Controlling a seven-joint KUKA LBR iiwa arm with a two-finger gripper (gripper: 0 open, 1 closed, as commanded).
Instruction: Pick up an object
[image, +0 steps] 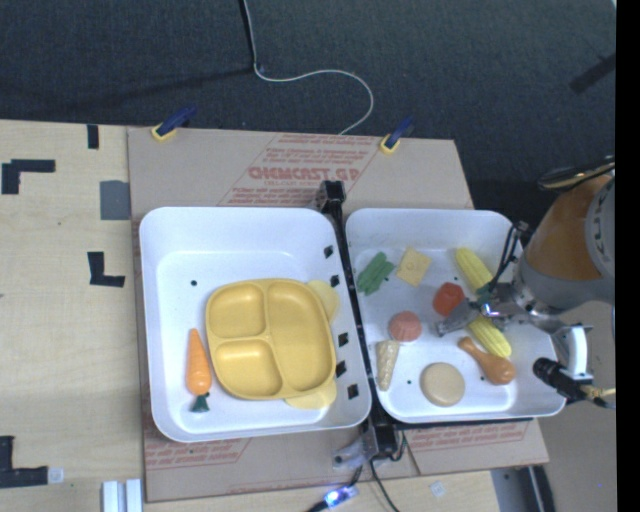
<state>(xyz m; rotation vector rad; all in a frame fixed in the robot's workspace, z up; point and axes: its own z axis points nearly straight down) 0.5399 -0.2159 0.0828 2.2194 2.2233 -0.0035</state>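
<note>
- One round tan bun (442, 384) lies at the near edge of the right bin (430, 222), the thing closest to the camera.
- One drumstick (488, 362) lies just right of the bun, and one pale corn cob (385, 364) stands just left of it by the divider.
- One pink round piece (404, 326) sits above the bun, and one red tomato (448, 297) lies further up and to the right.
- Two yellow corn cobs: one (472, 267) near the far right corner of the right bin, one (490, 336) just above the drumstick.
- One green vegetable (373, 272) and one pale yellow cheese block (413, 266) lie side by side in the far part of the right bin, above the pink piece.
- The hand (472, 315) is low in the right bin, between the tomato and the lower yellow cob; whether it is clenched or released cannot be told, and nothing is seen between its fingers.
- The left bin (165, 240) holds one yellow divided plate (270, 335) with three compartments, one orange carrot (198, 364) just left of the plate, and pale yellow pieces showing from under the plate's right edge.
- Both bins rest on one cardboard sheet (300, 165) on the counter (50, 300).
</note>
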